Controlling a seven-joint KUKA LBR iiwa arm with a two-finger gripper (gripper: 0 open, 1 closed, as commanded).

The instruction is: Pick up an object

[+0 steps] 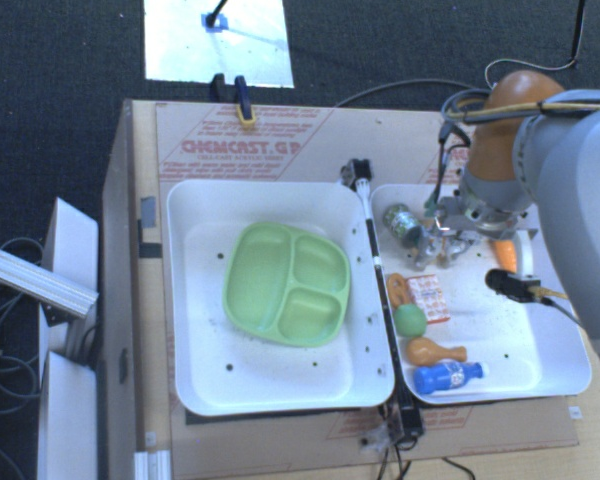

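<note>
Arm [570, 158] cut off by right edge, most of its body out of frame. Wrist covers back part of right bin [565, 368], so whatever sits under there is hidden. Carrot [505, 255] half tucked under wrist, just orange end showing. Gripper [432, 258] fingers tiny and blurry, can't tell if spread or closed. Shiny thing [402, 225] beside them too smeared to ID. Card [427, 296] print unreadable. Grey gear [25, 278] at left cut by edge.
</note>
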